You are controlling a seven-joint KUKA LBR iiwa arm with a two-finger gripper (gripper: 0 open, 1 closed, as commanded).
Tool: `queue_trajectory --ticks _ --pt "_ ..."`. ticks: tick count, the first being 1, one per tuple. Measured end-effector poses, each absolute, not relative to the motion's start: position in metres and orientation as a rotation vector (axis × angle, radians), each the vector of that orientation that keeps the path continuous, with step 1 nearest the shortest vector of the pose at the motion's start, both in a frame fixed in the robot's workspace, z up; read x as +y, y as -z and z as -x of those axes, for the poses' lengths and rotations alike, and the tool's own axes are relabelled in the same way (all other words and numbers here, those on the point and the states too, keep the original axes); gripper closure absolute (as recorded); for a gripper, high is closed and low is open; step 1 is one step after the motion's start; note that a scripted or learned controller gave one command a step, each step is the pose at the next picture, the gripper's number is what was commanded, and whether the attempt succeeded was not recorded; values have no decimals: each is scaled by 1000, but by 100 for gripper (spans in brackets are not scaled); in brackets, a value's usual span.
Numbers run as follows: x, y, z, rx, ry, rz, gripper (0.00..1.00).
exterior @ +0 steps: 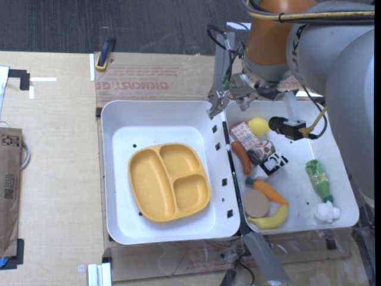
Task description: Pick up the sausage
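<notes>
Banana (269,217), curved and smooth, hugs the right bin's (348,186) near edge. We find the sausage (240,157), a reddish cylinder, along that bin's left wall. Yellow three-part tray (169,180) in left bin (119,130). Gripper (218,108) over their far divider; grip state we cannot tell.

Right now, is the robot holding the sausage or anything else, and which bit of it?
Nothing is held. The gripper is up at the far edge of the bins, and the sausage lies apart from it in the right bin, beside a small box.
</notes>
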State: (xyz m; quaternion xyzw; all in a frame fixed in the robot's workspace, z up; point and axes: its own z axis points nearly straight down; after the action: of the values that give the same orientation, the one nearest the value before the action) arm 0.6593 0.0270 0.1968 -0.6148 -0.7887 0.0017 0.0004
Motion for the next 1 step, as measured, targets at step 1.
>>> queue_trajectory --ticks 1 --pt "103 -154 -659 -2517 -8 1874 0"
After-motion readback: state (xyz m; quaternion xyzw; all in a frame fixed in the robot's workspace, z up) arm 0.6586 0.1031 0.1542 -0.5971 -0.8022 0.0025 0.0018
